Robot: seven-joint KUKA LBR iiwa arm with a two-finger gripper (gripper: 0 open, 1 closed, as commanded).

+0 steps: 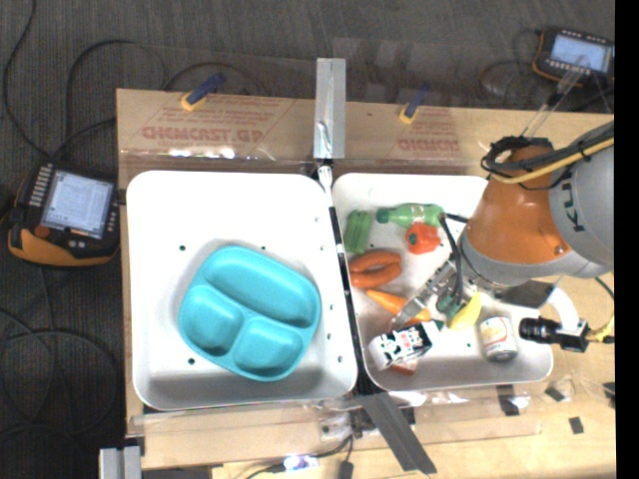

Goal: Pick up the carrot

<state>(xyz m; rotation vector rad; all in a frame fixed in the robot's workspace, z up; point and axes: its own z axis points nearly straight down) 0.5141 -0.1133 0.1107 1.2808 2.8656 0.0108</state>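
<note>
Carrot (385, 301) lies mid-frame in the right bin (529, 372), touching the gripper (435, 298) angled down at it, probably lining up a grab; grip state, cannot tell.

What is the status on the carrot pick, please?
Gripper low in right bin, fingers unclear. Carrot lying just left of it. Sausage, cow-print carton close by.
</note>
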